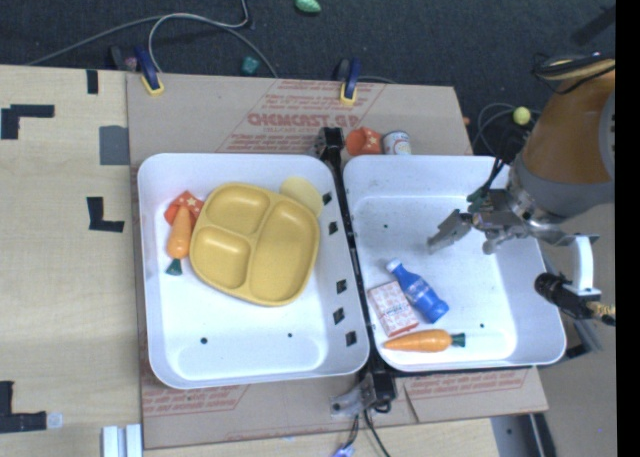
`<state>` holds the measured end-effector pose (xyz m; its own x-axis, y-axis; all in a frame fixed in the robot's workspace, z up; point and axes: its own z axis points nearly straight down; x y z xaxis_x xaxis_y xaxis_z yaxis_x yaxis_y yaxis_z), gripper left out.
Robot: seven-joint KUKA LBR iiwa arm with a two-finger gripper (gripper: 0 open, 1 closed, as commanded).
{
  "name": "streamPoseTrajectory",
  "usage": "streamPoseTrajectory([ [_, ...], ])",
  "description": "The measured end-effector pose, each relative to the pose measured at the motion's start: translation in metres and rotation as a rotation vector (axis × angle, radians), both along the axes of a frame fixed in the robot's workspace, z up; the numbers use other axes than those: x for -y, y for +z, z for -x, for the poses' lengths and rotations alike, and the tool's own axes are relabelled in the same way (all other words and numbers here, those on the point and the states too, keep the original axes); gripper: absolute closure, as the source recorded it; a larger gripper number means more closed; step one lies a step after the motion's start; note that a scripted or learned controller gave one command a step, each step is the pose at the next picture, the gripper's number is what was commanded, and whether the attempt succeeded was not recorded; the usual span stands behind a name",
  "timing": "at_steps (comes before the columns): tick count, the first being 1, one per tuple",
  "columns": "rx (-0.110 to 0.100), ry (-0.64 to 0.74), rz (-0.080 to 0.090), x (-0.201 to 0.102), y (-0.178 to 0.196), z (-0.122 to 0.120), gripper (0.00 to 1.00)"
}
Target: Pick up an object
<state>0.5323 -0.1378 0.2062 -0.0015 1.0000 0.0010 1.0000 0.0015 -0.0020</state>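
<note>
Gripper [462,230] over upper middle of right bin [520,345], fingers spread apart, nothing between them. One finger [447,232] points left toward the divider, the other shorter, nearer the wrist.

Nearest candidate: bottle [418,291], blue with white cap, lying flat just below and slightly left of the fingers, apart from them. Long axis diagonal, cap up-left, base down-right. Likely needs jaws turned across that axis and a short drop down-left.

Other options farther down: packet [392,308] just left of bottle, about touching it; carrot [424,342] lying horizontal near bin's lower wall, green end right.

Count, right bin: one bottle, one packet, one carrot.

Count, left bin [160,275]: one yellow tray [255,243], three compartments; one small carrot [179,236] at tray's left edge; red bit [183,206] above it; pale round item [300,191] partly hidden behind tray's top right.

Single arm, so no choice of reach. Left bin well apart from gripper.
</note>
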Motion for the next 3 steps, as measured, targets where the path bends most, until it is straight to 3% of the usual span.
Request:
streamPoseTrajectory([
  [1,0.009,-0.003,0.003,-0.039,-0.11,0.02,0.0],
  [2,0.022,-0.001,0.002,-0.04,-0.116,0.042,0.0],
  [3,0.011,-0.001,0.0,-0.041,-0.118,0.038,0.0],
])
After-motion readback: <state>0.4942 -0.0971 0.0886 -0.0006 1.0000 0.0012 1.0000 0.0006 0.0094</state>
